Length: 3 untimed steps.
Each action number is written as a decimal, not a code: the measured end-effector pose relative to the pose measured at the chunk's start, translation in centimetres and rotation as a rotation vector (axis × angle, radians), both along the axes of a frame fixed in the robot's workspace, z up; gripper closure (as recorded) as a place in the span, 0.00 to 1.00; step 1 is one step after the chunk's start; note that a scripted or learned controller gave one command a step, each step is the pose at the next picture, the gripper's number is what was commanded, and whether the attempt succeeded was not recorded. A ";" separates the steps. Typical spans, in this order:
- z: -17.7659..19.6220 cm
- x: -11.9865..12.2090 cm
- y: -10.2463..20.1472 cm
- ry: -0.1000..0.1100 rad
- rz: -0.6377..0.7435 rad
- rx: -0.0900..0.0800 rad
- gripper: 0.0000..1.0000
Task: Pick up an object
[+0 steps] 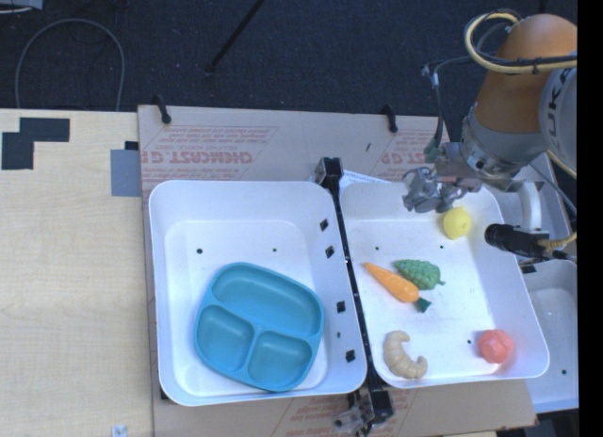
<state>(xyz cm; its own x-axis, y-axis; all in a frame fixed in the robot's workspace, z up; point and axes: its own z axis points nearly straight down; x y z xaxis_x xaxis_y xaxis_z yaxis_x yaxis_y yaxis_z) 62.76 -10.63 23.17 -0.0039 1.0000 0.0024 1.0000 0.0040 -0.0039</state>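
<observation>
A blue tray (257, 325) is seen in the left bin (179, 228). In the right bin (513, 275) a carrot (393, 283) and lemon (456, 223) are found. The gripper (426, 192) is poised just left of the lemon; its grip cannot be told.

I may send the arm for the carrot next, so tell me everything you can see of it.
The carrot is a small orange toy, plastic by its look, with a tapered body and a dark green stub at its thick end. It lies flat on the floor of the right bin, near the middle, slanting from its tip at upper left to the stub at lower right. The green leafy toy lies against its upper right side, touching or nearly so. The claw is well apart from it, near the bin's far wall.
</observation>
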 end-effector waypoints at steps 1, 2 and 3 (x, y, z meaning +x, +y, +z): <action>0.9 -1.0 5.1 0.000 0.001 0.001 1.00; 0.0 -2.3 11.2 0.002 0.001 0.000 1.00; 0.7 -3.5 16.8 0.001 0.002 0.000 1.00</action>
